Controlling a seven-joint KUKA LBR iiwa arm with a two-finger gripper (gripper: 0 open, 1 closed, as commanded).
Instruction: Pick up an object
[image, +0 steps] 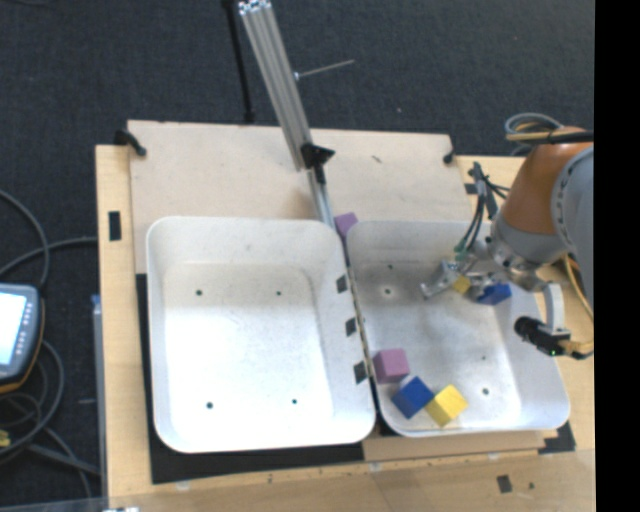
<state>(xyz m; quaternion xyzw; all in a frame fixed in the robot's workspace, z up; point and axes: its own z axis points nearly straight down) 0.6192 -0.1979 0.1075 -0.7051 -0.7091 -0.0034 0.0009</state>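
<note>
The hand (447, 280), its grip state impossible to tell, sits in the right bin (530, 400) well apart from the yellow block (447, 403), likely light, rigid, best pinched across flat opposite faces.

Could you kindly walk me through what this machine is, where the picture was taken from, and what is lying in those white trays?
The picture comes from one fixed camera above a bench, looking down at a slant. The grey machine with the orange band at the right is a robot arm; its gripper reaches into the right bin. Its job is to pick up an object. Near the gripper lie a small yellow piece and a blue piece; whether either is gripped is unclear. At that bin's front lie a purple cube, a blue cube and a yellow cube. Another purple block sits at the back, where the bins meet. The left bin stands alongside.
</note>
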